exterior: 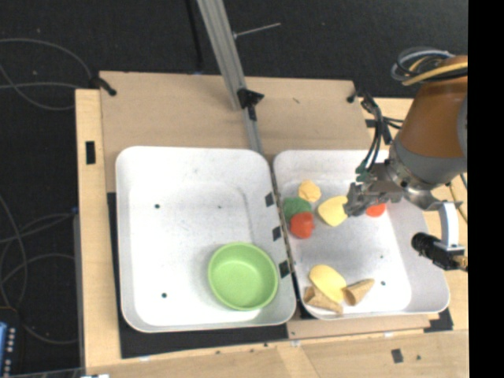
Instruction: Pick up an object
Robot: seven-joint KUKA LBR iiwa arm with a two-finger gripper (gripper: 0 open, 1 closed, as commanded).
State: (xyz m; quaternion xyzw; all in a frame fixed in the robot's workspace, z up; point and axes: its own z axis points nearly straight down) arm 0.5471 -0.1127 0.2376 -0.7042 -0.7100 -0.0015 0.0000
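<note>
My gripper (364, 201) hangs low over the right bin (394, 246), in its upper middle part. Right beside it to the left lies a yellow piece (333, 211), touching or nearly touching it. An orange-red piece (376, 209) peeks out from under the gripper's right side. Further left are a small yellow piece (309, 190), a green piece (295, 206) and a red ball (302, 225). Near the bin's front edge lie a yellow lump (325, 278), a tan cone (359, 291) and another tan piece (319, 298).
The left bin (165, 203) holds a green bowl (242, 276) at its front right. A metal post (224, 46) slants up from between the bins. Cables and a black fitting (433, 249) hang at the right bin's right edge.
</note>
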